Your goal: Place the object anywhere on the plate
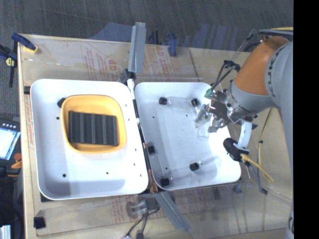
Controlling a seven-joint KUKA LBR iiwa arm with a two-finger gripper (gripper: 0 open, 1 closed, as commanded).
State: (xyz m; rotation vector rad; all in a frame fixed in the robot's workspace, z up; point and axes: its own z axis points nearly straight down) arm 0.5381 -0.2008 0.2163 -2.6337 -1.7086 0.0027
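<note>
- Over the right-hand bin (pixel 169 133), toward its upper right corner, I see my gripper (pixel 208 119) hanging from the grey arm (pixel 279 78) with the orange band (pixel 256 68).
- Jaws: I cannot tell whether they are spread or pressed together; the fingers blur into the white floor and the cabling around them.
- Small dark pieces lie on that bin's floor: one near the upper middle (pixel 162 101), one just left of the gripper (pixel 194 102), one at the left wall (pixel 150 149), two near the lower edge (pixel 194 167). I take one of these to be the task's object, but I cannot say which, and nothing shows between the fingers.
- Centre left of the frame, in the left-hand bin (pixel 50 173), sits the yellow plate (pixel 92 103) with a dark ribbed insert (pixel 93 128); I see nothing else resting on it.
- My read of the step: I am at the pick, not the carry. The plate is well apart from the gripper, across the divider between the bins.
- Next move calls for a confirmed grasp, a lift clear of the walls, then a traverse leftward to the plate.
</note>
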